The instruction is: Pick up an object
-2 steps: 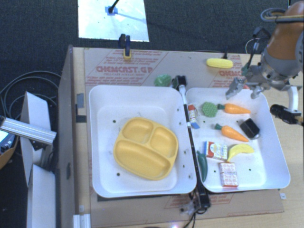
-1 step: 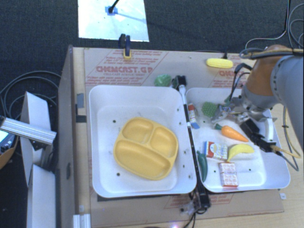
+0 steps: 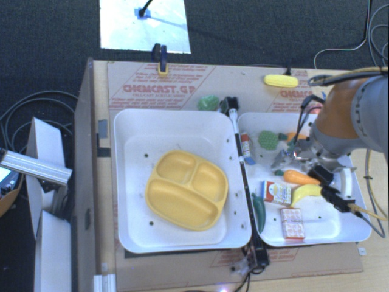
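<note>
Tool [image 3: 290, 157] hangs low in the right bin [image 3: 349, 227], its state impossible to tell; an orange carrot [image 3: 301, 177] lies at its five o'clock.

The brown board [image 3: 182, 81] beneath the two bins carries red printed lettering. On its far left portion, beyond the left bin [image 3: 130, 163], the large word reads "CHEMCAST GP". Smaller red lines above and below this word are too small to read. Similar red print repeats on the far right portion of the board but is illegible. The small cartons [image 3: 292, 222] in the right bin bear print that cannot be read.
</note>
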`<state>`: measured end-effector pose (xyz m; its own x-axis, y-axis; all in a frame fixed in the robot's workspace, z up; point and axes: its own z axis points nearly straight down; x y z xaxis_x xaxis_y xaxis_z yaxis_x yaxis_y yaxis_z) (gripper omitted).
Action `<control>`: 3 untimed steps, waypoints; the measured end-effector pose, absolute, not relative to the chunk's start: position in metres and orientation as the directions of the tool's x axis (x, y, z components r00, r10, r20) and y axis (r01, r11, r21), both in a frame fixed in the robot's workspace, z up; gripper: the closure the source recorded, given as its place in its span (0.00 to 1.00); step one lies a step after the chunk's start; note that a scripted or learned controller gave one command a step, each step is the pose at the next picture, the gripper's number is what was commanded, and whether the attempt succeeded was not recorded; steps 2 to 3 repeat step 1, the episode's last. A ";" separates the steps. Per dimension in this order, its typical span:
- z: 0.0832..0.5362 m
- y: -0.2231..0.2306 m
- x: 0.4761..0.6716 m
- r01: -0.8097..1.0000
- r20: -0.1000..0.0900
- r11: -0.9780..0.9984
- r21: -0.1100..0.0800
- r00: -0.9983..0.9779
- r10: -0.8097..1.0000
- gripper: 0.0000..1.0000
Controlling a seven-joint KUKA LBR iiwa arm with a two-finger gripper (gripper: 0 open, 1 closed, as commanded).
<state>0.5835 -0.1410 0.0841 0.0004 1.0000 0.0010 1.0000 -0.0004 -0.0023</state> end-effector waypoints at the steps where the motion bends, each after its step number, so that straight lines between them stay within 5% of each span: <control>1: 0.084 -0.109 0.546 1.000 0.001 0.002 -0.002 -0.002 1.000 0.00; 3: 0.084 -0.109 0.546 1.000 0.001 0.002 -0.002 -0.002 1.000 0.00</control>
